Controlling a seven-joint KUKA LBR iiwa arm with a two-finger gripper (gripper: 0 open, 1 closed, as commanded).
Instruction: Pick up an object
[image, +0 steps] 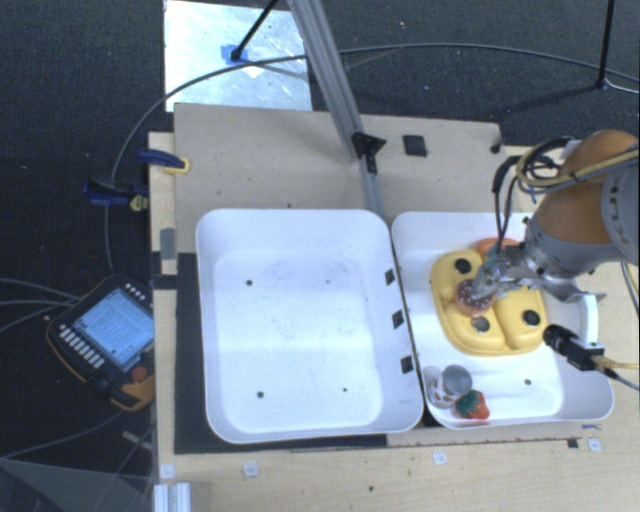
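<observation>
Under the tool (478, 296), yellow lumpy toy (490, 310) with dark spots.

Bright, even light from overhead, with soft focus throughout.

We see the left white bin (290, 320) lit almost to washout, its floor bleached and its rim edges faint. Above that bin, beyond the bench (300, 150), a pale floor patch (235, 55) glares with mottled reflections. To the bin's left, the dark carpet (70, 120) turns grainy with noise. Right of the bin, the arm (585, 215) throws only a weak, short shadow, and small objects (462, 392) in the neighbouring bin blur together. We notice no bending at the edges.
</observation>
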